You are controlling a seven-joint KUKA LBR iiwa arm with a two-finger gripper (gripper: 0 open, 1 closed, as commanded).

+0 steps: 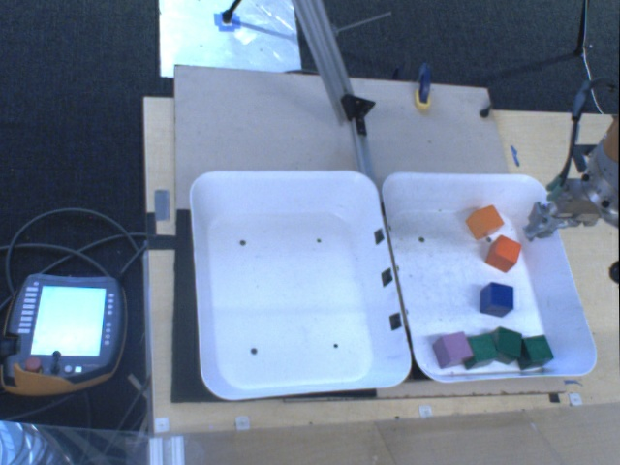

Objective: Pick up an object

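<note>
Item 1, nearest edge of the right bin (572,298): a row of blocks packed together, one purple block (450,349) and three green blocks (504,347), touching one another and close to the front wall. I judge these poor picks; no room for the claw beside them.

Item 2, mid-bin: a blue block (496,297), standing alone, well apart from its neighbours on all sides.

Item 3, further back: an orange-red block (503,253) and, just behind it, an orange block (484,222), near each other but apart as far as I can see.

Item 4, right rim at the level of the orange pair: my claw (541,221), near the orange-red block. Nothing shows between its tips. Whether it is open or closed I cannot tell.

Item 5, left bin (208,260): bare white floor with small dark dots.

Item 6, far side: the worktop (291,114) with a slanted metal rod (325,42); a teach pendant (63,332) lies off to the left.

Handling note: I would take the orange-red block, nearest the claw, centring over it, lining the tips up with its flat faces, and keeping clear of the orange one.
</note>
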